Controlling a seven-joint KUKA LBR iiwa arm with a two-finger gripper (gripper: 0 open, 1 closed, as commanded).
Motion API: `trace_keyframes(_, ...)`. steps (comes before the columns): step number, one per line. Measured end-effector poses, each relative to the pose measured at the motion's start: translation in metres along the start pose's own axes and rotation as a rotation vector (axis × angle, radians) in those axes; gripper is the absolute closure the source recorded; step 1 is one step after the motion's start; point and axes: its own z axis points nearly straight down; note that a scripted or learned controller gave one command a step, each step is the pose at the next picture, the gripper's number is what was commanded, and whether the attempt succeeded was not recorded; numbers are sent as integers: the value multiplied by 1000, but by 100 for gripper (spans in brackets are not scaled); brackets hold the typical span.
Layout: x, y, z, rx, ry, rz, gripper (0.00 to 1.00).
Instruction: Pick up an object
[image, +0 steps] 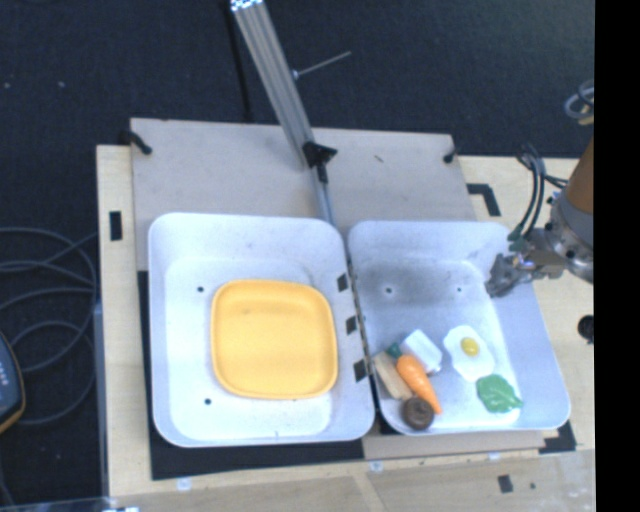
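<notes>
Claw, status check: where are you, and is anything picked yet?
Claw at right bin's upper right rim, nothing seen in it. Carrot, fried egg, green piece lying in bin. Yellow plate in left bin.

bench (120, 330): pale wood | directly on it: grey board (400, 185), left bin (180, 400), right bin (530, 340)

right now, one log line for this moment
gripper: over right bin edge | carrot, fried egg: in bin | plate: left bin
</notes>
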Motion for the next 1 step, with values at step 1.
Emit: trace_keyframes(1, 53, 4, 6, 2, 1, -4, 100)
